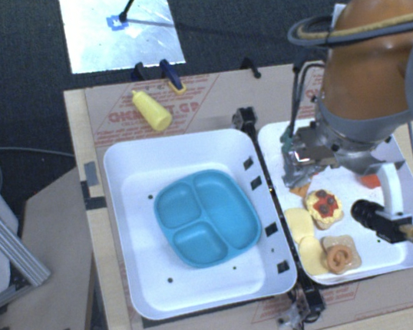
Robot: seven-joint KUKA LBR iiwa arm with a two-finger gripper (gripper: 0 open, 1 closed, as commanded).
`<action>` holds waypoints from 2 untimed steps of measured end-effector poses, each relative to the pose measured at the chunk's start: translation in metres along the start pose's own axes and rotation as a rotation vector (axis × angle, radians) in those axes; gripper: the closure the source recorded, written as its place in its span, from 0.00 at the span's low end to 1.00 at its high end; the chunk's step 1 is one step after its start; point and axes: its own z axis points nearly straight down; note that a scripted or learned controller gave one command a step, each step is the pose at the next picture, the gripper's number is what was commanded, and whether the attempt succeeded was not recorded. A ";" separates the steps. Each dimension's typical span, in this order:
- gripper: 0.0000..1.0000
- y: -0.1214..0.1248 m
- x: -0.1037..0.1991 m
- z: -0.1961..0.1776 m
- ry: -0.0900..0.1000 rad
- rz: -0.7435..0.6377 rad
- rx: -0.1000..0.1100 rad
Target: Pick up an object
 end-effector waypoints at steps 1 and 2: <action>1.00 0.001 0.044 -0.053 0.001 -0.003 -0.005; 1.00 0.001 0.041 -0.062 0.000 -0.006 -0.003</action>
